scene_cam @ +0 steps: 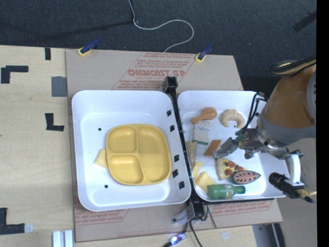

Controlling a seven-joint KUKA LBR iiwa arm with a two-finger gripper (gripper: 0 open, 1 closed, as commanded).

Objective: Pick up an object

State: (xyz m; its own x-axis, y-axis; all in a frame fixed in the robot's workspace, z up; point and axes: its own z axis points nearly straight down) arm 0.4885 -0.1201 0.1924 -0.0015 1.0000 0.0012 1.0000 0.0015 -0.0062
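The right bin point(216, 93) holds several toy foods. A drumstick point(205, 115) and a croissant point(232, 118) lie at the back, with a pale speckled cracker point(201, 133) and a brown bar point(212, 147) in the middle. At the front are a pizza slice point(226, 168), a watermelon slice point(245, 177), a green bottle point(225, 191) and a yellow cheese wedge point(204, 179). My gripper point(226, 149) hangs low over the middle of this bin, just right of the brown bar and above the pizza slice. I see nothing held in it.
The left bin point(87, 138) carries a yellow divided plate point(139, 153), with a pale yellow wedge point(100, 158) tucked by its left edge. A black divider point(177, 138) runs between the bins. The arm's orange-banded body point(290, 107) covers the right bin's right side.
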